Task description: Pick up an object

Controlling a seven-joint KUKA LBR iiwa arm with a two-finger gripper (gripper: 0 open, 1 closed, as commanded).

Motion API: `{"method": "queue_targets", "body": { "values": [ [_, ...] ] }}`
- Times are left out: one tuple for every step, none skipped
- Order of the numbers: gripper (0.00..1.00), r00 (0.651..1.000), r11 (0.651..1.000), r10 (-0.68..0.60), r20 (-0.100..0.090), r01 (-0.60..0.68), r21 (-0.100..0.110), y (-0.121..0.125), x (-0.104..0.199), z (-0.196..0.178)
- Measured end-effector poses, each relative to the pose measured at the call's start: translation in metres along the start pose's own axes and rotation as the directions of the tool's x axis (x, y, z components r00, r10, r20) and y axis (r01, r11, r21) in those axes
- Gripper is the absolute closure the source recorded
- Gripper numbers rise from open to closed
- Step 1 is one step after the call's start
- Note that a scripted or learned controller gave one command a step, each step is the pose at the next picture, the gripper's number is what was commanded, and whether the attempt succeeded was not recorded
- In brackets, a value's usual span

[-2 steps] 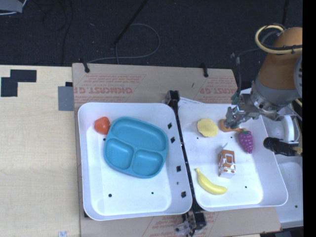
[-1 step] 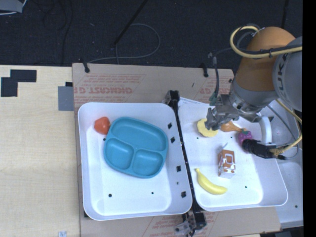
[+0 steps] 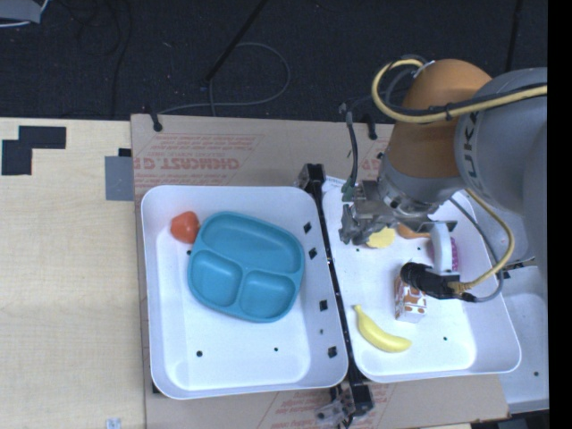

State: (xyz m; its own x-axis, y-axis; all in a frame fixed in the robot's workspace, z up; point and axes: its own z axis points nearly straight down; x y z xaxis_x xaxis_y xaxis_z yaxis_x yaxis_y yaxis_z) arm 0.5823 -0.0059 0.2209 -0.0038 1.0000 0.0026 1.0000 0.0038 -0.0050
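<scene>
Camera view: you look down on two shallow white bins side by side.
Left bin (image 3: pixel 165 347): it holds a blue plastic plate with three sections (image 3: pixel 246 266) and a small round orange-red fruit (image 3: pixel 185 227) just beside the plate's upper left.
Right bin (image 3: pixel 487 351): it holds a yellow toy banana (image 3: pixel 382 332), a small white and orange carton (image 3: pixel 411 300), a little pale yellow piece (image 3: pixel 382 238), and a white and pink thing (image 3: pixel 444 247) that the arm partly hides.
Gripper (image 3: pixel 359 224): it hangs low at the top left corner of the right bin. You cannot tell how it is set, because it looks dark and blurry.
Nearest thing: the pale yellow piece sits just beside the gripper, on its right in the picture.
Banana: it lies well below the gripper, toward the front of the bin. Its long side runs from upper left to lower right.
Best guess: the pale yellow piece is the closest pick. The banana needs a longer reach.
</scene>
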Motion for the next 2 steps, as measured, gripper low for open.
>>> {"method": "queue_targets", "body": {
  "values": [
    [1.00, 1.000, 1.000, -0.001, 0.001, 0.001, -0.003, -0.001, 0.048, -0.010],
    [1.00, 1.000, 1.000, -0.001, 0.001, 0.001, 0.001, -0.015, 0.100, -0.002]
  ]
}}
